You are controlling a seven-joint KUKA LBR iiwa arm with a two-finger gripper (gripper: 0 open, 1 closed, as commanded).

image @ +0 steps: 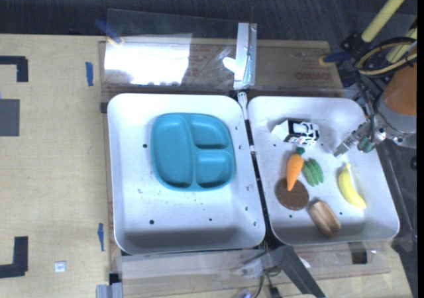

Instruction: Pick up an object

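Observation:
The right bin (371, 224) holds several toy foods: an orange carrot (293, 167), a green vegetable (313, 172), a yellow banana (349, 186), a brown round cookie (292, 195), a tan bread piece (324, 217) and a black-and-white item (301, 132) near the back. My gripper (350, 142) hangs at the right side of this bin, above and behind the banana, with nothing seen between its fingers.
The left bin (126, 204) carries a blue divided plate (193, 150). A clear plastic sheet (172, 55) lies behind the bins. Yellow tube and cables (387, 8) sit at the back right. Tan bench surface (46, 171) extends to the left.

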